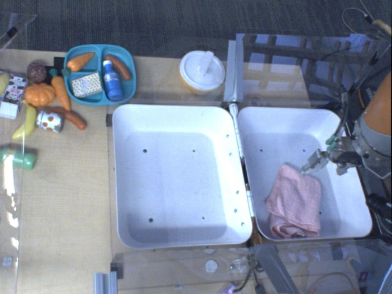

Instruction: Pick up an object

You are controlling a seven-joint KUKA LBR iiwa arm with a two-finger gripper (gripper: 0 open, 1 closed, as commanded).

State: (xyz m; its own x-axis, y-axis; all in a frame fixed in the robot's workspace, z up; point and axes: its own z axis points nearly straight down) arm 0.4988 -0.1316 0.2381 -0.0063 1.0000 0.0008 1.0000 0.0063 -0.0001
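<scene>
A crumpled pink cloth point(295, 201) lies in the near part of the right white bin point(278, 130). My gripper point(327, 165) hangs over the same bin, just past the cloth's far right corner. It is open, with its two fingers spread apart and nothing between them. The left fingertip point(312, 163) sits close to the cloth's upper edge; I cannot tell whether it touches. The arm comes in from the right edge, with its orange band point(381, 112) above the wrist.
The left white bin point(177, 173) adjoins the right one. Behind it stand a white lidded bowl point(202, 71) and a blue divided plate point(101, 74) of toy food. More toy food point(46, 100) lies at the bench's far left. A clear panel point(294, 60) stands behind the right bin.
</scene>
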